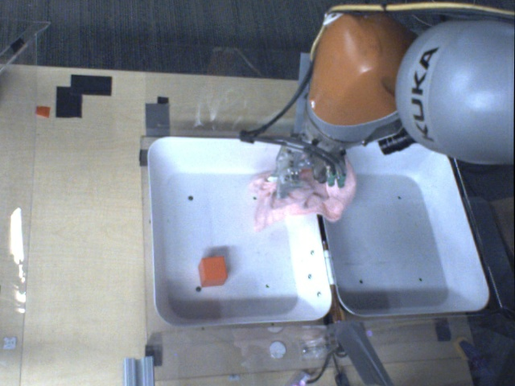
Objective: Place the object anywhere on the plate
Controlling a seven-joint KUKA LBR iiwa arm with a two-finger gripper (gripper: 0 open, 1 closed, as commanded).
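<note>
the gripper (310, 170) hangs over the inner edge of the left bin (173, 215), beside the right bin (418, 280), with a crumpled pink cloth (298, 201) bunched right under it. whether its fingers are open or shut on the cloth cannot be made out. an orange block (213, 271) lies well apart, near the left bin's front.
</note>
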